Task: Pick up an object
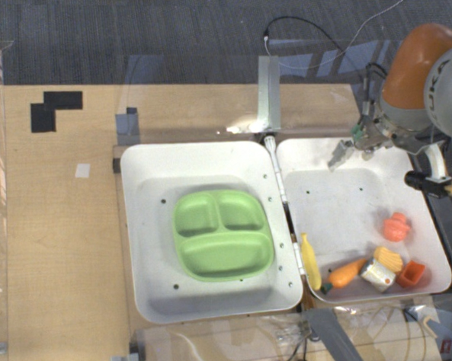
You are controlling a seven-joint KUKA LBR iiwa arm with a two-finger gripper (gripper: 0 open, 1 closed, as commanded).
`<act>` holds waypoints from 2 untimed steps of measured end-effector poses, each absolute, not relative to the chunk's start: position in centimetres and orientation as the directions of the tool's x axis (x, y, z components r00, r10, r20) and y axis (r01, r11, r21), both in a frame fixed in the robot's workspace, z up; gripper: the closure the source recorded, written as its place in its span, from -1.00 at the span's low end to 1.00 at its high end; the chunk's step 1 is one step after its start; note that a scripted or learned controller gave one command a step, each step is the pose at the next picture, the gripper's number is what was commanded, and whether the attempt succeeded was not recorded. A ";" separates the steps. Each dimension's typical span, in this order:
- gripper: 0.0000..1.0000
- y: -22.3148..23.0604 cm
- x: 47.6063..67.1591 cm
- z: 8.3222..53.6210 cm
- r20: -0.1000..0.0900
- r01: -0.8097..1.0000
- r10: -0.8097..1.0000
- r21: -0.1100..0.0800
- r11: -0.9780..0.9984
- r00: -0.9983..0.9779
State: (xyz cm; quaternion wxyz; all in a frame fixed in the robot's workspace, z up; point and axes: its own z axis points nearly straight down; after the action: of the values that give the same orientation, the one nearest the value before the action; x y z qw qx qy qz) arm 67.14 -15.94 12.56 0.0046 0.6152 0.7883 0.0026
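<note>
The toys lay in the near part of the right bin (pixel 435 224), so that was where any pick would have to happen. Nearest of all were an orange carrot (pixel 346 274), a small white and yellow block (pixel 376 276) and a red cup-like piece (pixel 412 274), all close together along the near wall. A yellow banana (pixel 310 261) lay along the left wall of that bin, just beside the carrot. A yellow corn-like piece (pixel 390 258) sat touching the block, a little farther back. A pink, bumpy toy (pixel 397 226) sat on its own, apart from the pile. All of them looked like small plastic play food, so they were probably light, hard and a bit slippery, and not easy to break. The pink toy seemed the easiest one to take, since it had free room all round it; a grip across its round middle looked best. The carrot and banana were long and thin, so a grip across the narrow way would have suited them, but the walls were close. In the left bin (pixel 148 219) sat a green tray (pixel 222 233) with three sections. Farthest back, the gripper (pixel 345 152) hung over the far edge of the right bin, well apart from the toys, with nothing between its fingers, which looked a little spread apart.
</note>
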 end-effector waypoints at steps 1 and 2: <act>-1.00 -15.2 64.8 16.5 -0.004 0.934 0.934 0.007 0.357 -0.357; -1.00 -16.2 65.0 13.3 -0.005 0.868 0.868 0.007 0.497 -0.497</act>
State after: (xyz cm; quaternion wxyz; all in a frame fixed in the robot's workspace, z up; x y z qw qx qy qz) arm 65.02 -16.16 13.28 0.0039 0.5015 0.8651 0.0018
